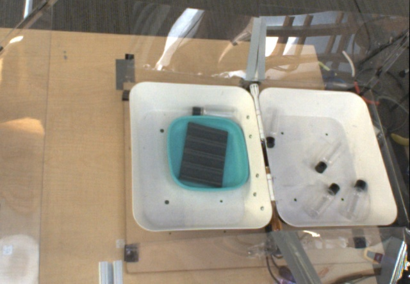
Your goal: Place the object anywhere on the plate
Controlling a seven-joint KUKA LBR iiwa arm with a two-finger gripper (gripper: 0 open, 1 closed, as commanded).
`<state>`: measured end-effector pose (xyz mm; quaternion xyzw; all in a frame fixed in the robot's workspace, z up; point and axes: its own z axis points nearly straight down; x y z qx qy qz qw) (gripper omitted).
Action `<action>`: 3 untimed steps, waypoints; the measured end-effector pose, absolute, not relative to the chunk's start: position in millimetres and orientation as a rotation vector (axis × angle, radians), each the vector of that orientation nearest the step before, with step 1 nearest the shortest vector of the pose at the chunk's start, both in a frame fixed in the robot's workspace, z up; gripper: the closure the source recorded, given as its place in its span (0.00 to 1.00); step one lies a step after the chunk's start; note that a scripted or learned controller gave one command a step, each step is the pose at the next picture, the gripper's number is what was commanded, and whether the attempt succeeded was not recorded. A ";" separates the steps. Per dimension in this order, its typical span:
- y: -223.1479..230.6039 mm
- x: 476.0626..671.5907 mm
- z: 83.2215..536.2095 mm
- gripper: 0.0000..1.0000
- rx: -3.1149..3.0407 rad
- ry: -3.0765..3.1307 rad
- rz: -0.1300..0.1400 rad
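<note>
Wooden bench (70, 167) bearing two bins (147, 206)

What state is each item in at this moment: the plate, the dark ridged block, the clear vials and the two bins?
Teal square plate: flat in the left white bin, carrying the block.
Dark ridged rectangular block: lying flat on the plate, slightly tilted to its edges.
Clear plastic vials with black caps: lying on their sides, scattered, caps on.
Right white bin: holds the vials.
One more capped vial: lying behind the plate.
</note>
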<state>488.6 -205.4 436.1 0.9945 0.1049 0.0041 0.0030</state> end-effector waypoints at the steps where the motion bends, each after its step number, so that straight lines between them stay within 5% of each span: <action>1: -205.4 488.6 436.1 0.00 3.118 0.329 0.013; 3: -205.4 488.6 436.1 0.00 3.118 0.329 0.013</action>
